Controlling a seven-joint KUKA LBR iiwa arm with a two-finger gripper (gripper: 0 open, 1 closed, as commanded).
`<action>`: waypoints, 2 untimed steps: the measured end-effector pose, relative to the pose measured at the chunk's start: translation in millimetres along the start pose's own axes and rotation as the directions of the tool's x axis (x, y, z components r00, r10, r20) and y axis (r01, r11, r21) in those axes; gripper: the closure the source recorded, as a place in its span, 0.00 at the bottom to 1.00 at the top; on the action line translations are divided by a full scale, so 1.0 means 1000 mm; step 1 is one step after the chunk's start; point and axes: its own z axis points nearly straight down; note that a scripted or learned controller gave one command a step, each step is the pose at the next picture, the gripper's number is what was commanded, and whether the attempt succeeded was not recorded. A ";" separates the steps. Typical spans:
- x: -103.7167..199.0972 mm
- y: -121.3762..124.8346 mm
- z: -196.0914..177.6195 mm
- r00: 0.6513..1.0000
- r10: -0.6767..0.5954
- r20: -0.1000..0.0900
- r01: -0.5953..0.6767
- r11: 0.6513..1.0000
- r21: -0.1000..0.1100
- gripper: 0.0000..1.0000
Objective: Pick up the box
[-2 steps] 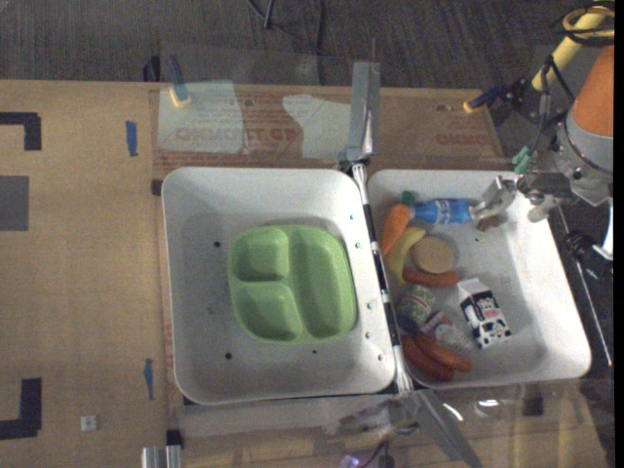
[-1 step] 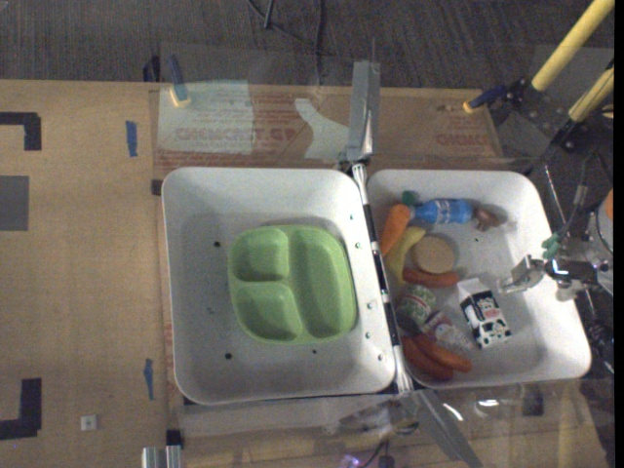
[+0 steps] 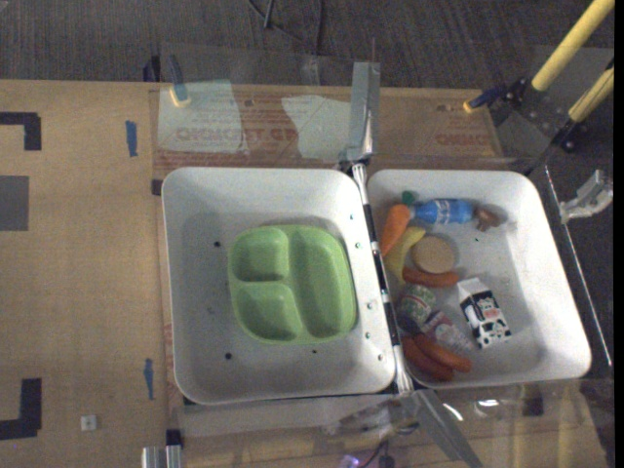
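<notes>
Pincer width I cannot tell: a pale grey shape [image 3: 593, 195] just outside the right bin [image 3: 546, 261] may be it, and it holds and touches nothing. The reach has not begun. The box [image 3: 485, 318], a small white carton, lies well apart from it, lower and leftward, beside a jar [image 3: 417, 305] and sausages [image 3: 437, 355]. Next it must travel over the box and descend.

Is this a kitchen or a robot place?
Probably a robot test bench, not a kitchen. Two white bins sit side by side on a taped-up board; one holds a green plate, the other toy food and a little box.
</notes>
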 end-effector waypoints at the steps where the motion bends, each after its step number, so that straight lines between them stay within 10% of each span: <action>1: 0.001 0.001 -0.010 1.000 -0.003 0.002 0.003 1.000 -0.002 1.00; 2: 0.001 0.001 -0.010 1.000 -0.003 0.002 0.003 1.000 -0.002 0.00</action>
